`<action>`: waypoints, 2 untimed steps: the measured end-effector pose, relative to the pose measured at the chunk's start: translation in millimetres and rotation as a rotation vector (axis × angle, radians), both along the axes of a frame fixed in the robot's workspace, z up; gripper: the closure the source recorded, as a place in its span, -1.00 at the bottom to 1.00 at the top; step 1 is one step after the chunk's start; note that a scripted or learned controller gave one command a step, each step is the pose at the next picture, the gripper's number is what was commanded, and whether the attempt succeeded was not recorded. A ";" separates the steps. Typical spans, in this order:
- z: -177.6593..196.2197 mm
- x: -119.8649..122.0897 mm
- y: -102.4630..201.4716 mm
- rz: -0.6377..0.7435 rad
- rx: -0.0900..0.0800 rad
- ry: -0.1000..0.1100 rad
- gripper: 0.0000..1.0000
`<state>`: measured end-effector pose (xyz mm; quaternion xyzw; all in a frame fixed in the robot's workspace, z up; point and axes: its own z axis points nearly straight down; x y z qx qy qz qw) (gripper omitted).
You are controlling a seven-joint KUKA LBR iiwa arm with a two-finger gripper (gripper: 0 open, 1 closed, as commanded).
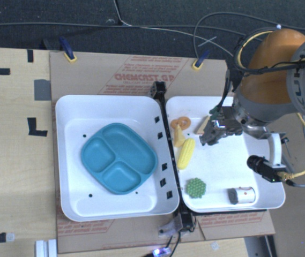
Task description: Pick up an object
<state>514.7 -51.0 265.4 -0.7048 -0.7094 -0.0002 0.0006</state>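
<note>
My gripper (210,137) hangs over the upper middle of the right bin (265,202), just right of a yellow corn cob (186,153). Its fingers look spread with nothing between them. An orange pretzel-shaped piece (181,123) lies at the bin's upper left, with a pale yellow piece (178,137) below it. A thin tan stick (201,125) lies just left of the gripper. A green bumpy ball (196,187) sits near the bin's front. A small white and grey cylinder (242,195) lies at the front right.
The left bin (69,111) holds a blue divided plate (119,158). A black divider (165,143) runs between the bins. The arm's grey body and orange band (273,63) cover the right bin's upper right corner. Cables trail across the dark floor behind.
</note>
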 end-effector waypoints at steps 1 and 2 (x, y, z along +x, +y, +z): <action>-21.1 0.6 57.5 0.000 0.000 0.003 1.00; -41.5 7.1 109.5 0.000 -0.001 0.004 1.00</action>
